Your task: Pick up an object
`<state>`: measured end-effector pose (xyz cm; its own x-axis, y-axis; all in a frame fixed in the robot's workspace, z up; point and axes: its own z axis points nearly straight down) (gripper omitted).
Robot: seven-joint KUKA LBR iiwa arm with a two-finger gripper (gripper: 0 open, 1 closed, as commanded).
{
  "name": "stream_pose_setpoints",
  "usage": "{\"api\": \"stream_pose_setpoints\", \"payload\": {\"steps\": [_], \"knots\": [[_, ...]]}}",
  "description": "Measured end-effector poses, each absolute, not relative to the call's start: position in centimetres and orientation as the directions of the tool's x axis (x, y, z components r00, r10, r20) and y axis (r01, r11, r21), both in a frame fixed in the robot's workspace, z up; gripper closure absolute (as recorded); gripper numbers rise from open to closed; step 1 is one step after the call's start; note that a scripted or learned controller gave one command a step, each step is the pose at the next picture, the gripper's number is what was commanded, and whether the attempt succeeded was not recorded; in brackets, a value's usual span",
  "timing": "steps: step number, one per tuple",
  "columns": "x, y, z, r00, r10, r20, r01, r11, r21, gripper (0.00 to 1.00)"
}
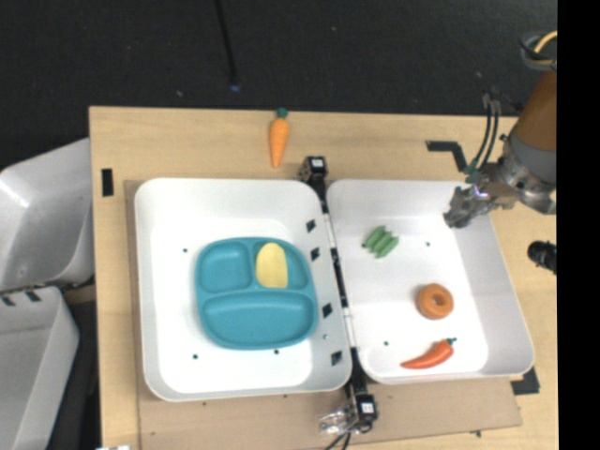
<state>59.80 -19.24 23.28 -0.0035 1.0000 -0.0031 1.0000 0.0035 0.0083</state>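
Note:
In the right bin (pixel 487 279) lie a green pea pod (pixel 380 242), an orange doughnut (pixel 435 301) and a red chilli pepper (pixel 429 354). My gripper (pixel 461 210) hovers over the bin's far right corner, well to the right of the pea pod and above the doughnut in the picture. Nothing shows between its fingers. The arm with its orange band (pixel 536 125) comes in from the right edge.
The left bin (pixel 159 279) holds a blue divided plate (pixel 234 322) with a yellow lemon-like piece (pixel 272 265) in its upper right compartment. A toy carrot (pixel 278 139) lies on the wooden bench behind the bins. Small clamps sit along the seam between the bins.

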Motion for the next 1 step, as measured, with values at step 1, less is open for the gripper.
{"api": "stream_pose_setpoints", "payload": {"steps": [1], "knots": [[59.87,-19.38,22.98,-0.004,1.000,-0.003,1.000,0.004,0.004,1.00]]}}
